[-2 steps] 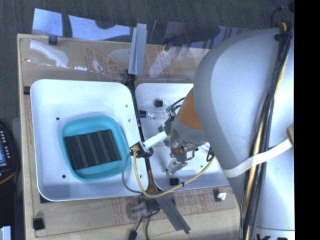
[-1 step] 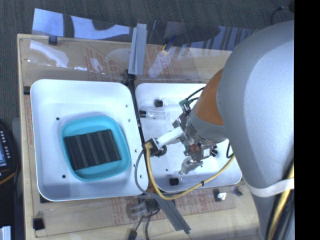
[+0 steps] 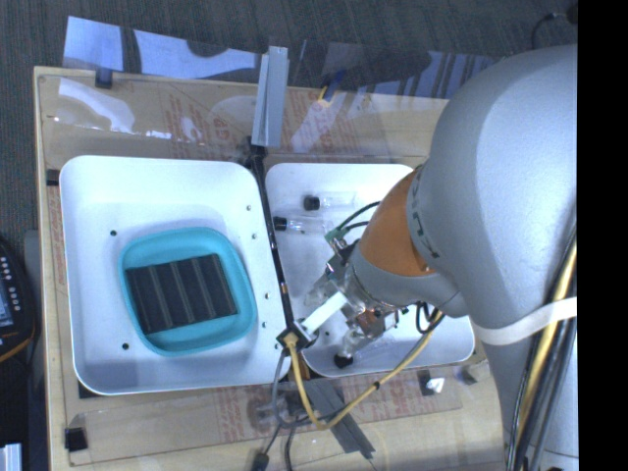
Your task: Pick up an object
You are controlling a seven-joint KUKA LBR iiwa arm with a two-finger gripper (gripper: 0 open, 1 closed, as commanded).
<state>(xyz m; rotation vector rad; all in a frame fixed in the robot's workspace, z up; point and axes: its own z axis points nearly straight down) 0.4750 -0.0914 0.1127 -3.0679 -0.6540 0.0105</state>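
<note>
Gripper [image 3: 345, 334] is reaching down into the right bin [image 3: 294, 189], near its front edge; cannot tell its state. A small black object [image 3: 312, 203] is lying near the back of that bin, well apart from the gripper. The arm [image 3: 500, 194] is covering most of the bin. The left bin [image 3: 88, 189] is holding a teal tray [image 3: 137, 253] with a dark ribbed inside. Both bins are sitting on the tabletop [image 3: 147, 425].

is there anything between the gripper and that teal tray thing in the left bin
Yes: the gripper is down in the right white bin, while the teal rectangular tray with dark slats lies in the left white bin. The raised walls where the two bins meet stand between them; nothing else visible does.
</note>
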